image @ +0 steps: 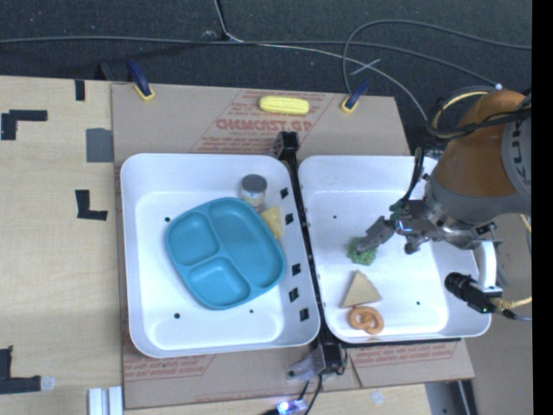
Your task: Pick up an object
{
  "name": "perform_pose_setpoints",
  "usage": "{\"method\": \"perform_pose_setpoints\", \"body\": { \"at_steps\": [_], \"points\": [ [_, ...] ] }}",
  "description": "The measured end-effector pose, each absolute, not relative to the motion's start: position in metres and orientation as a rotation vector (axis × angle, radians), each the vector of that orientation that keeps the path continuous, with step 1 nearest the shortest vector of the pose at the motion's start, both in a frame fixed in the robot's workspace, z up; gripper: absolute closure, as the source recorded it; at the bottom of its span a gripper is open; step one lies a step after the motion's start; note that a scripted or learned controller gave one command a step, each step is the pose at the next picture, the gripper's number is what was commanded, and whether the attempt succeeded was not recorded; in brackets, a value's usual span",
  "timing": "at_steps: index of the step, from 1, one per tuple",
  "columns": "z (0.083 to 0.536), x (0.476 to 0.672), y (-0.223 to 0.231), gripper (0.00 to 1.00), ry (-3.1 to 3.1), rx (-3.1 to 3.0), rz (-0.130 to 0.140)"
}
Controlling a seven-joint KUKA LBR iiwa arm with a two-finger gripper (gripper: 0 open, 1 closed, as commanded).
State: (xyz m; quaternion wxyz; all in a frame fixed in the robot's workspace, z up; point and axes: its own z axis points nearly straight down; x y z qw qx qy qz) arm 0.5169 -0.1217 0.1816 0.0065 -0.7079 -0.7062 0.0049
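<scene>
In the right bin (432, 322) lie a small green leafy piece (362, 253), a tan wedge (361, 290) and an orange pretzel-like ring (366, 320). My gripper (394, 239) hangs low over the middle of this bin, open. Its left finger (378, 232) ends just up and right of the green piece, and its other finger (413, 243) stands apart to the right. I see nothing between the fingers. The grey arm with its orange band (480, 150) comes in from the right.
The left bin (147, 318) holds a blue divided plate (225, 252), a small grey can (253, 188) and a yellow piece (274, 222) by the dividing wall. A yellow corn cob (283, 105) lies on the cardboard behind the bins. Cables run across the back.
</scene>
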Motion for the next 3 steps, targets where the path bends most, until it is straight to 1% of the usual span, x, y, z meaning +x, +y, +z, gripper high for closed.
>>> {"method": "perform_pose_setpoints", "body": {
  "at_steps": [1,2,3],
  "points": [
    [0.189,0.520,-0.121,0.00,-2.221,-2.218,0.002],
    [0.128,0.526,-0.119,0.00,-2.219,-2.218,0.006],
    [0.083,0.526,-0.119,0.00,-2.222,-2.220,0.003]
  ]
}}
